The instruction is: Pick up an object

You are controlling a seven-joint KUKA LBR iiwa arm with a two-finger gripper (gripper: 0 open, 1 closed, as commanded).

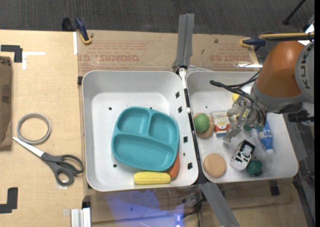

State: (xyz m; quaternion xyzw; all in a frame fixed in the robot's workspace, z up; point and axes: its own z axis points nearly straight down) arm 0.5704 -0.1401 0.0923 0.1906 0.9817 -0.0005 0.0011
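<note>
Hovering low over the right bin [285,171], nothing yet lifted.

The gripper [239,121] sat among the clutter at the bin's middle, just right of the small red-and-white carton [219,122] and the green ball [202,122]; whether its jaws were spread or pressed together could not be told. A blue bottle [266,138], a black-and-white block [242,155] and a tan disc [215,165] lay near. In the left bin [95,121] rested the teal tray [145,138] and corn cob [152,177]. Judging by this, the grasp and lift remained to be done.
</note>
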